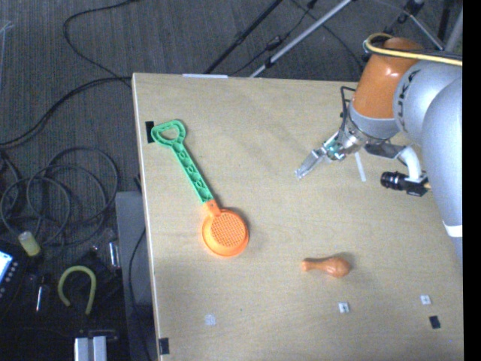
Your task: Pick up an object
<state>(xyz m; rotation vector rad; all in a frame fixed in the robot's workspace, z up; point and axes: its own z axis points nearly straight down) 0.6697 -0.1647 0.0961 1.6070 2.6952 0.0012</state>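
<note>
- The grey arm with its orange band (383, 81) comes in from the right of the frame and is cut off by the right edge, so much of its body goes unseen; a small black fitting (402, 180) sticks out from it at mid-right.
- The two-finger gripper (302, 171) sits in the upper right part of the pale wooden bench top (263, 111), slanting down and to the left. Its metal tips are small and blurred; they appear to lie close together with nothing between them, but whether they are apart or together cannot be told for sure. Whether the tips touch the bench surface is also unclear.
- A long green plastic handle with an orange round sieve head (199, 190) lies flat in the left half of the bench, well apart from the gripper. Its long axis runs on a diagonal: the green looped end points to the upper left, the orange mesh head to the lower right.
- A small orange pear-shaped piece (328, 266) lies lower, right of centre, its long axis nearly level across the frame, the narrow end pointing left and the fat end right. It is below the gripper and clear of it.
- Small dark and pale marks (343, 307) dot the lower right of the bench; what they are is too small to tell.
- On the dark floor at the left lie coils of black cable (56, 194).
</note>
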